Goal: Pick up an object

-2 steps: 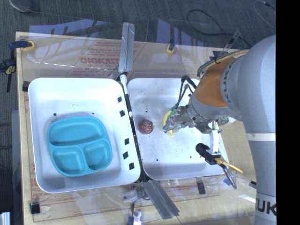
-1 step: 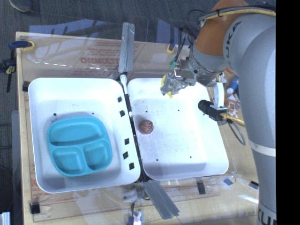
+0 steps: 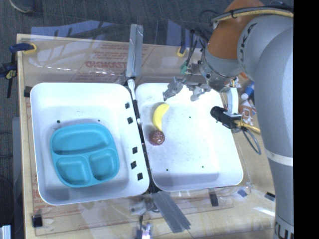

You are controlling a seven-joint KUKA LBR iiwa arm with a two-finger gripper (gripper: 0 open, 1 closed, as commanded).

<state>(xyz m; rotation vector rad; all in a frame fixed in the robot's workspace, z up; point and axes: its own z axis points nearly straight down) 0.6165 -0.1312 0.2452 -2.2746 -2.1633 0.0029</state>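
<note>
1. Clearly, the arm [image 3: 259,39] should descend straight into the right bin [image 3: 219,148].
2. Its gripper [image 3: 185,91], fingers spread and holding nothing, hovers just above the banana [image 3: 159,116] near the divider.
3. Centre over the banana, avoiding the brown ball [image 3: 157,138] beside it.

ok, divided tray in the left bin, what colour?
Light blue; the divided tray shows clearest in the camera view.
</note>
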